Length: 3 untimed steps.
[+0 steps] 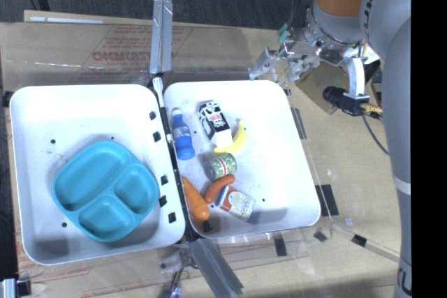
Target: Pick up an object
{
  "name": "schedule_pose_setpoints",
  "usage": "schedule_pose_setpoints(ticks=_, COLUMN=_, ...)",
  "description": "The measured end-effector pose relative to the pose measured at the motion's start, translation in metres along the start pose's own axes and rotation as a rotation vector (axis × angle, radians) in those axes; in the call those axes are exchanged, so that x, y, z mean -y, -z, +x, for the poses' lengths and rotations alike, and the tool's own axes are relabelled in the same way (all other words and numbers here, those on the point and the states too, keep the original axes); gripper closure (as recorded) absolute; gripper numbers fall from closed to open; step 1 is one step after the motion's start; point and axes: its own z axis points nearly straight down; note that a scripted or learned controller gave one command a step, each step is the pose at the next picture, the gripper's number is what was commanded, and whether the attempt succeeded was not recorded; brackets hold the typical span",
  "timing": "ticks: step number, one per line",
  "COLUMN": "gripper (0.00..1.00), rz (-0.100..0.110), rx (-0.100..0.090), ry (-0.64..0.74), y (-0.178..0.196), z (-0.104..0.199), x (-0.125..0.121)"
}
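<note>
My gripper (274, 71) hangs over the far rim of the right bin (297, 150), its clear fingers spread open with nothing between them. Below it in that bin lie a black-and-white carton (211, 117), a yellow banana (240, 139), a blue bottle (183, 137), a green can (222, 165), an orange carrot (196, 199), a red sausage (219, 187) and a small red-and-white juice box (236, 204). All of them rest on the bin floor, well apart from the gripper.
The left bin (35, 122) holds a blue divided plate (105, 190). A grey divider bar (161, 38) stands between the bins at the back. The right half of the right bin floor is bare. Black cables (349, 98) hang beside the arm.
</note>
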Motion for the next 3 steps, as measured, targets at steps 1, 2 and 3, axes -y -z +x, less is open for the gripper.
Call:
schedule_pose_setpoints(ticks=1, gripper=0.0, rz=-0.031, rx=0.004, ry=0.054, y=-0.168, z=0.023, x=-0.021)
schedule_pose_setpoints(ticks=2, gripper=0.0, rz=-0.004, rx=0.0, ry=0.343, y=-0.196, z=0.05, x=0.007)
schedule_pose_setpoints(ticks=3, gripper=0.0, rz=-0.002, rx=0.0, ry=0.305, y=-0.197, z=0.04, x=0.065)
